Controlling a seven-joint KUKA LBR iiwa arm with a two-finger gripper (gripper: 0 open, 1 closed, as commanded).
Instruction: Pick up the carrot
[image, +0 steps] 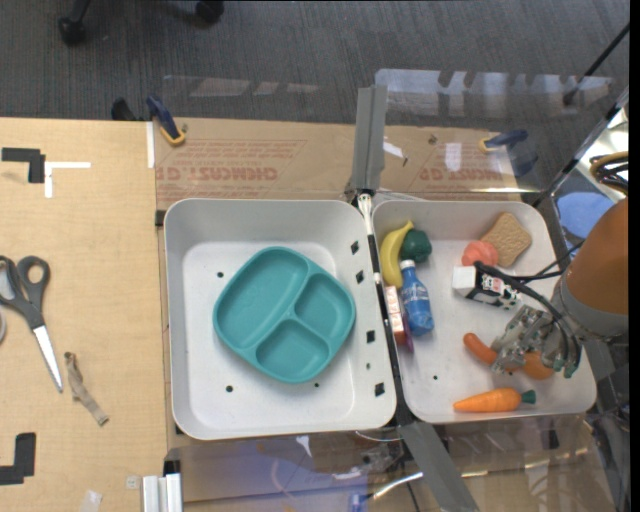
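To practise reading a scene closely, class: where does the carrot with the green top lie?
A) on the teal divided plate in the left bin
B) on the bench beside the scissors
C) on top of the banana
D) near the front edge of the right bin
D: the carrot lies flat along the front edge of the right bin, just below the hand, apart from the teal plate.

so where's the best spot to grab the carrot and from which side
Probably the thick middle of the carrot, coming straight down from above. It lies flat along the near wall of the right bin, green tip pointing right, so the fingers should close across its width, one on the wall side. The gripper is just above it in the picture.
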